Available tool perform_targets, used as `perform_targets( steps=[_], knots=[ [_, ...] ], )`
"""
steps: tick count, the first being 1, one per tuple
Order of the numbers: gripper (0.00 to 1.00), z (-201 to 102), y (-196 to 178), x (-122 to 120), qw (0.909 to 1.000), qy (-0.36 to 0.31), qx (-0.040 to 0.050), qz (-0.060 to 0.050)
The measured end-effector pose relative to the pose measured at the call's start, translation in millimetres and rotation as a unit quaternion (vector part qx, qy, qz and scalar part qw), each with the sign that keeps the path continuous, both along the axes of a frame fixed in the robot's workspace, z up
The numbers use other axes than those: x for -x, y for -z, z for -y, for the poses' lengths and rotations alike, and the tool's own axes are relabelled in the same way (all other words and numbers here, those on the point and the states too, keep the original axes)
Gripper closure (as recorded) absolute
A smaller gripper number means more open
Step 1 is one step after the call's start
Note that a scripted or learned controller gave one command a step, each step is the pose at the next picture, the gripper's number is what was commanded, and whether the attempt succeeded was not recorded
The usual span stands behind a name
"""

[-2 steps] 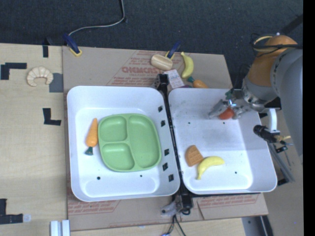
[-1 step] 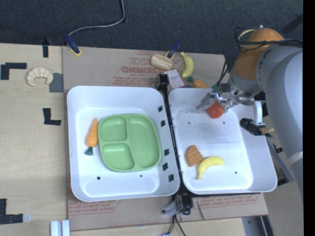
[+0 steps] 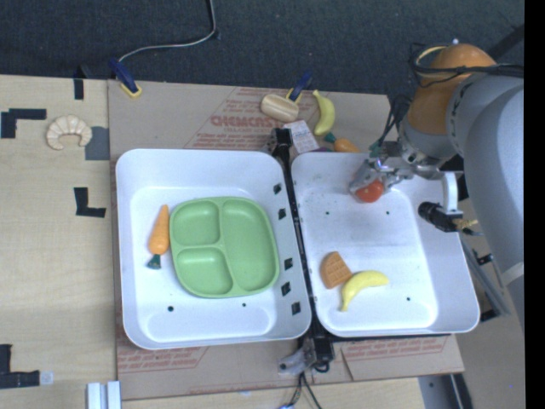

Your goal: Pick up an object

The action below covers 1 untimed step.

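Tomato (image 3: 370,192), one, under tool (image 3: 375,177); one banana (image 3: 362,286), one carrot (image 3: 159,230).

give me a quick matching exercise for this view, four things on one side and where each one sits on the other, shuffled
Things:
1. carrot
2. green divided plate
3. croissant
4. banana in the right bin

Places:
A. on the bench, outside both bins, at the view's far left
B. beside a brown biscuit-like piece, low in the right bin
C. middle of the left bin
D. along the plate's left edge, in the left bin

Pairs: 1-D, 2-C, 3-A, 4-B
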<state>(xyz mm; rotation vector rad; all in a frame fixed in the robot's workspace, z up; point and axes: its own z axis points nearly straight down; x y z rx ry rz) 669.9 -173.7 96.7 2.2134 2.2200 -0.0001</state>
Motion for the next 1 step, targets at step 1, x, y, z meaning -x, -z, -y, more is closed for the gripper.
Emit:
perform_targets(
  steps=[1],
  knots=[
    [1.00, -59.5, -43.8, 1.0, 1.0000, 0.000, -0.0029, -0.002]
  ],
)
